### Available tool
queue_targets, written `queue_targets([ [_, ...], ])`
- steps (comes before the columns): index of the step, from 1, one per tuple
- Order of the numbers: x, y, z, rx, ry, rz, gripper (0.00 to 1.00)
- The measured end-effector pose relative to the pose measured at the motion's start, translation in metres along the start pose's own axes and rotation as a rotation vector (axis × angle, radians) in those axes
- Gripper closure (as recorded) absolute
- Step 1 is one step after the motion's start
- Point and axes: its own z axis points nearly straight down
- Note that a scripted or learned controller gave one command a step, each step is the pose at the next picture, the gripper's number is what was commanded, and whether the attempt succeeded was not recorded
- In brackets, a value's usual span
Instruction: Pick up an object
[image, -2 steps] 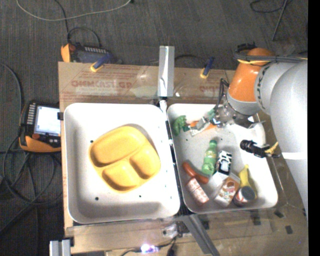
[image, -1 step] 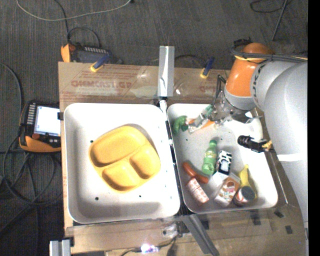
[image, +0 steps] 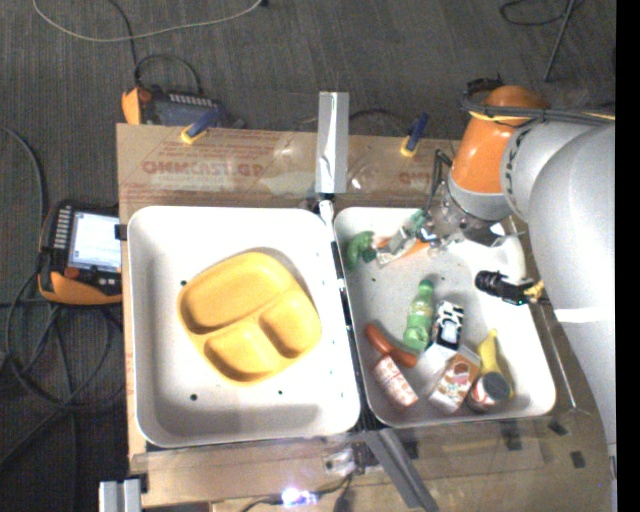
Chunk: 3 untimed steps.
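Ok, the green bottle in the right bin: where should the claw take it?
Take the green bottle across its mid-body, coming straight down from above. It lies flat, roughly lengthwise up the bin, so the jaws would likely close best on its left and right sides. The left side is open; a black-and-white item sits close on the right.

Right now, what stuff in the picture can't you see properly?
- Gripper, camera view: its tips blend into the green and orange things under it; open or shut is unclear.
- Far right corner of the right bin: covered by the arm.
- Labels on the small packets: too tiny to read.
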Motion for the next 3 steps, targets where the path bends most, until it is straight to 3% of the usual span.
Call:
queue_targets([
  [1, 0.013, -0.005, -0.006, 0.026, 0.003, 0.299, 0.00],
  [2, 0.013, -0.005, -0.006, 0.025, 0.003, 0.299, 0.00],
  [3, -0.020, -0.004, 0.001, 0.004, 0.004, 0.285, 0.00],
])
